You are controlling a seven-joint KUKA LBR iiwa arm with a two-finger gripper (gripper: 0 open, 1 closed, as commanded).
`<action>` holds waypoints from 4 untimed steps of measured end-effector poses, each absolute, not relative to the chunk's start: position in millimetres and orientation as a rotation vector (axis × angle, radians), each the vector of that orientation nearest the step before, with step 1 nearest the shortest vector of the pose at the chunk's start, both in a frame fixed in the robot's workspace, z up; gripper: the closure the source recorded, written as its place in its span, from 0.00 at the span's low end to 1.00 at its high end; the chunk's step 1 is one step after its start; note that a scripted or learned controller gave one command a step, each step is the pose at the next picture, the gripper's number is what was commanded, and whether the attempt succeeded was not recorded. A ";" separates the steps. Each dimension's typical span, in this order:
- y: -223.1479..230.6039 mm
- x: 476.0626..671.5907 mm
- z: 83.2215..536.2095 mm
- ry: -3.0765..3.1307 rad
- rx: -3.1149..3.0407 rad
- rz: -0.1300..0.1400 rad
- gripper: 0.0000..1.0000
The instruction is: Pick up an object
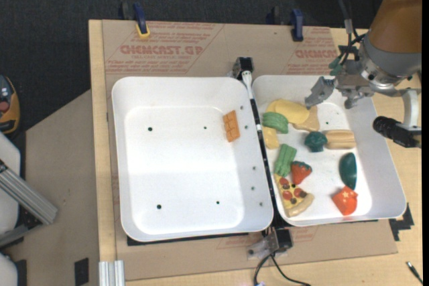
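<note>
My gripper (335, 98) hangs over the far side of the right bin (383, 164), open, with nothing between its fingers. Just below and left of it lie a pale yellow piece (293, 110) and a green leafy piece (275, 121). Nearer the front are a dark green broccoli (316, 140), a tan bun (340, 138), a green stalk (285, 159), a red strawberry (301, 171), a pizza slice (295, 196), a dark green oval (348, 171) and a red pepper (344, 201). An orange waffle-like block (231, 125) lies alone in the left bin (134, 164).
The divider between the bins (258, 144) runs front to back beside the toys. Blue clamps (141, 18) (297, 23) hold the cardboard base at the back. A black cable fitting (242, 66) sits at the far end of the divider.
</note>
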State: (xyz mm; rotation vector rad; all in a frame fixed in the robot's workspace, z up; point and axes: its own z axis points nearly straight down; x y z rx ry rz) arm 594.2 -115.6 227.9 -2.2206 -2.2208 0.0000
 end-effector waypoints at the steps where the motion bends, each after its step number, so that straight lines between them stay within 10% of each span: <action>1: -121.4 528.4 79.3 -2.209 -2.219 0.009 0.00; 2: -108.4 641.4 85.7 -2.234 -2.221 -0.009 0.00; 3: -101.7 586.4 85.2 -2.216 -2.221 0.003 0.00; 4: -112.6 652.5 85.5 -2.229 -2.223 -0.005 0.00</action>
